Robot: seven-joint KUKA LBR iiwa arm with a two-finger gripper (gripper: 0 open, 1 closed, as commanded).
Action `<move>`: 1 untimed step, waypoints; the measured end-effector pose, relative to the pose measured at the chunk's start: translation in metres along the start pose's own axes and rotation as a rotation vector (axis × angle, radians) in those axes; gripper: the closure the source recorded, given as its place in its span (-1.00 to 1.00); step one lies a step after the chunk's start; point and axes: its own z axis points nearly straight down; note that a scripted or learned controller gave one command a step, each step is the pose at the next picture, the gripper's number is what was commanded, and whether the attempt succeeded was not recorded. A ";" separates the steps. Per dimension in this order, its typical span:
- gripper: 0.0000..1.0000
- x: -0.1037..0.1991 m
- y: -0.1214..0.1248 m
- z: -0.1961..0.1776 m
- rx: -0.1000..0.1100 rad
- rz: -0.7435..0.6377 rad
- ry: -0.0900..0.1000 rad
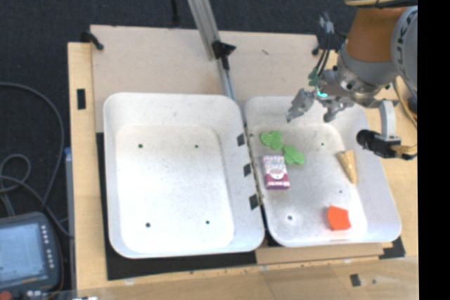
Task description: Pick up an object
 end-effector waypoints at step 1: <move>-1.00 0.000 0.001 -0.003 -0.005 0.000 0.000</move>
